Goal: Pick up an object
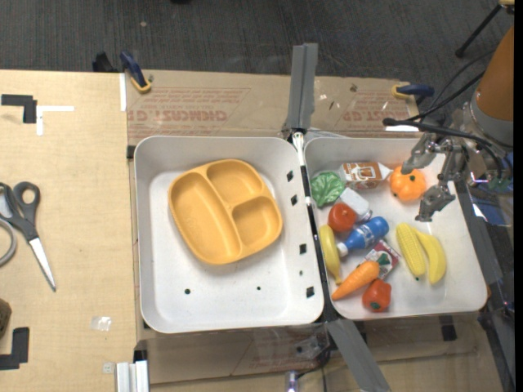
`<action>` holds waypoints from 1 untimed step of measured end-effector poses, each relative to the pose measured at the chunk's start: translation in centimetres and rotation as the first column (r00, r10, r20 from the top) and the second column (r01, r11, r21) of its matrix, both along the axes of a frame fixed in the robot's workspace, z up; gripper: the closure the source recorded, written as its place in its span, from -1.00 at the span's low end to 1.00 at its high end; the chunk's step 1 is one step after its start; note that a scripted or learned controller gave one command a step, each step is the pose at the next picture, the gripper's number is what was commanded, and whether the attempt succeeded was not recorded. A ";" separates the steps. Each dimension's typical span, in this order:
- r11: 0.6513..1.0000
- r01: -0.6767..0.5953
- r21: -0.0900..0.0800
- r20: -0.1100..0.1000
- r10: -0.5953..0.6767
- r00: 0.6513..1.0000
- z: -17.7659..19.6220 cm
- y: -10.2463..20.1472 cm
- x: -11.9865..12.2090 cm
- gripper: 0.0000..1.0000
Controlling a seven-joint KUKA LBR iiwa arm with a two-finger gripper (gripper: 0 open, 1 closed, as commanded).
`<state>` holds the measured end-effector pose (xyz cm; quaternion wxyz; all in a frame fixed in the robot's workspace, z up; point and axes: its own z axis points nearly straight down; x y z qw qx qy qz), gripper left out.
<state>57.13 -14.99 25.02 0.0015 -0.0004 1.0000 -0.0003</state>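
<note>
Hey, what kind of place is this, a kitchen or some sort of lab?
Most likely a robotics lab or test bench, not a kitchen. A robot arm's gripper hangs over a white bin of toy food, clamps hold cardboard to the bench, and scissors lie on the wooden worktop beside it.

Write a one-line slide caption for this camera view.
Open gripper poised over toy food beside an orange; yellow plate in neighbouring bin.

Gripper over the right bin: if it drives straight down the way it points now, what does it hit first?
Probably bare floor of the right bin, between the orange and the corn cob. The gripper points down there, beside the orange. Depth is unclear, so it might clip the orange.
</note>
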 end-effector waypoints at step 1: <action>1.000 0.010 0.000 0.002 -0.010 1.000 -12.5 5.4 0.8 -1.00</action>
